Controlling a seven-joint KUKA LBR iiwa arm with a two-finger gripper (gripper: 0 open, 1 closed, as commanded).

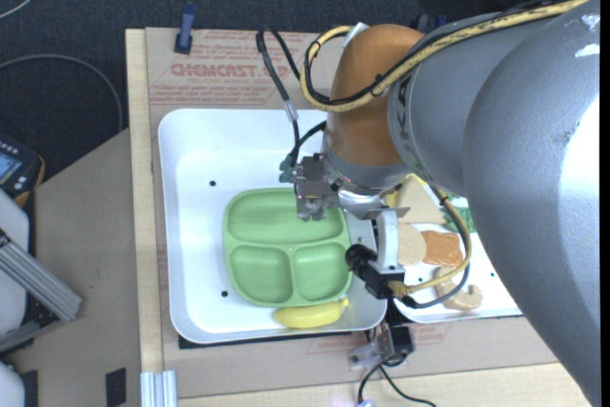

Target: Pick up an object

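Observation:
A green divided plate (pixel 284 248) lies in the left white bin (pixel 191 234). A yellow banana (pixel 310 315) rests at the bin's front wall, just below the plate. My gripper (pixel 311 203) hangs over the plate's far right compartment, close to its surface. I see nothing in its grasp. The orange band and grey arm reach in from the right and cover much of the right bin.
The right bin (pixel 496 305) holds an orange-brown piece (pixel 440 249), a cream wedge (pixel 417 198) and a pale item (pixel 465 300) near its front. Cables loop around the wrist. A blue clip (pixel 184 29) sits on the cardboard behind the bins.

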